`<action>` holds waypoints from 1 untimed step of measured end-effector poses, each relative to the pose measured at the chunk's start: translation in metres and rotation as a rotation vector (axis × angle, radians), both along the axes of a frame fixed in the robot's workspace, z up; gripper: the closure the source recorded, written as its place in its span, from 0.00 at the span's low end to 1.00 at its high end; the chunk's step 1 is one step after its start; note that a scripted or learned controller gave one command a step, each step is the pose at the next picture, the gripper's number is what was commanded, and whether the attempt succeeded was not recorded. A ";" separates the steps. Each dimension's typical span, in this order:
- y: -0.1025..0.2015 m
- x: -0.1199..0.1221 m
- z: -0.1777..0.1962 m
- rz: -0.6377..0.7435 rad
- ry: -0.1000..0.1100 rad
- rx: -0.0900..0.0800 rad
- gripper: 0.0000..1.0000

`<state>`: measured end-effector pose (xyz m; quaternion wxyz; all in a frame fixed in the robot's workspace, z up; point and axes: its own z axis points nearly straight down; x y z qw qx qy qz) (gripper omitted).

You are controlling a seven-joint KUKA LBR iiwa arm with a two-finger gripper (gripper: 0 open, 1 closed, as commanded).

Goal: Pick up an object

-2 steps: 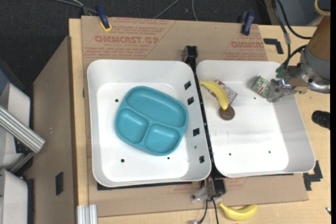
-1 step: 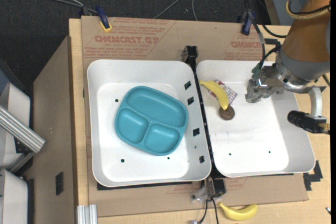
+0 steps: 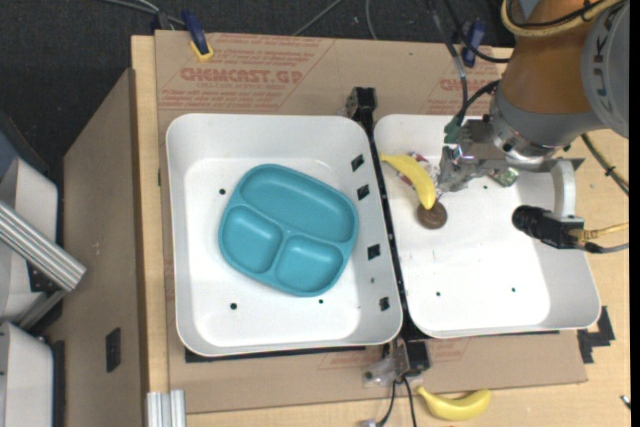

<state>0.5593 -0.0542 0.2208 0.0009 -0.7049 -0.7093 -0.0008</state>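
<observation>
A yellow banana (image 3: 413, 177) lies in the right bin (image 3: 500, 295) near its upper left, next to a small brown round object (image 3: 432, 216) at its lower end. My gripper (image 3: 452, 177) hangs just right of the banana, low over the bin, under the grey and orange arm. A small pink-and-white thing peeks out beside the gripper at the banana's upper end. A blue divided plate (image 3: 288, 228) rests in the left bin (image 3: 200, 305).
A second banana (image 3: 455, 403) lies outside the bins at the bench's front edge. Black clips line the divider between the bins (image 3: 375, 215). Cables run over the cardboard behind the bins.
</observation>
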 end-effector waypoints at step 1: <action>0.060 0.010 0.009 0.002 -0.002 0.001 1.00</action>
